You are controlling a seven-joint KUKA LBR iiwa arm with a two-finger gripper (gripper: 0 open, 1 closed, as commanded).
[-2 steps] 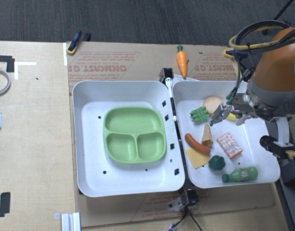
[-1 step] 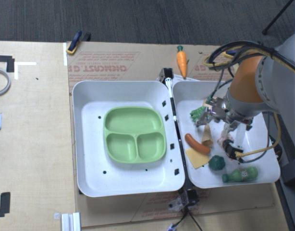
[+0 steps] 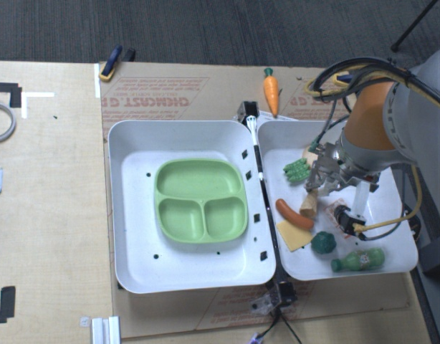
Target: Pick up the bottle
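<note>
Gripper down low in the right bin, right over a tan chunk of something. Can't tell if open or shut, too cluttered around the wrist. Green bottle lying on its side below and to the right of the gripper, near the bin's front edge, well apart, nothing touching it. Dark green round thing just below the gripper, sausage and yellow cheese slice down-left of it, bumpy green piece up-left. Left bin way off to the left with a green divided plate. Toy carrot up on the worktop above the gripper.
</note>
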